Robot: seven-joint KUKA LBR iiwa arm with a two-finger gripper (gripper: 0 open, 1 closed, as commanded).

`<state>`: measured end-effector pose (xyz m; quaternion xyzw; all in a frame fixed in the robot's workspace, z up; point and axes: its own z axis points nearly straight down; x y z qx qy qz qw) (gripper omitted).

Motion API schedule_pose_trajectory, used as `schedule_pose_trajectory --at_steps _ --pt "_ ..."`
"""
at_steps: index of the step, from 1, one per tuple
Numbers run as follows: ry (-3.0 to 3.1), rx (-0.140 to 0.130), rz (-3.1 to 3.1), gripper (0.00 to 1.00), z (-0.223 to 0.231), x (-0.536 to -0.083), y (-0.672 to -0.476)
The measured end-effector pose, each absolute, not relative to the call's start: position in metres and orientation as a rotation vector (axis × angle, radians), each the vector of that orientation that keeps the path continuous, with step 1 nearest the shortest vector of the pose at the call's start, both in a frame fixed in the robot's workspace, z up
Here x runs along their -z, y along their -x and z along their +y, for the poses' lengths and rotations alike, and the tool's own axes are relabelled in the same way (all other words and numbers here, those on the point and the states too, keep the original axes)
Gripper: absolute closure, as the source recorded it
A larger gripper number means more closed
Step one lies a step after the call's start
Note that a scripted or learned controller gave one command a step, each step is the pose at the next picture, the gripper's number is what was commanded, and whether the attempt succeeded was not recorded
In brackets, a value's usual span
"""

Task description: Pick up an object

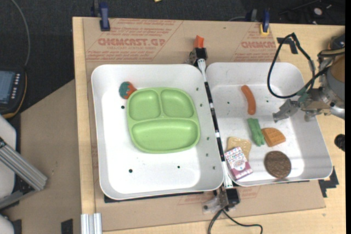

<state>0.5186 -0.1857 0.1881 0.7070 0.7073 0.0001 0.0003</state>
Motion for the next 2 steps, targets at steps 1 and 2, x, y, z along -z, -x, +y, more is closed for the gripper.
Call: schedule_pose_trajectory --at_steps 1,2 --pt "-2.224 0.003 2.228 0.0 -0.159 -0.082 -0.519" --pt "-2.22 -0.002 2.218 1.0 -0.161 -0.098 -0.52"
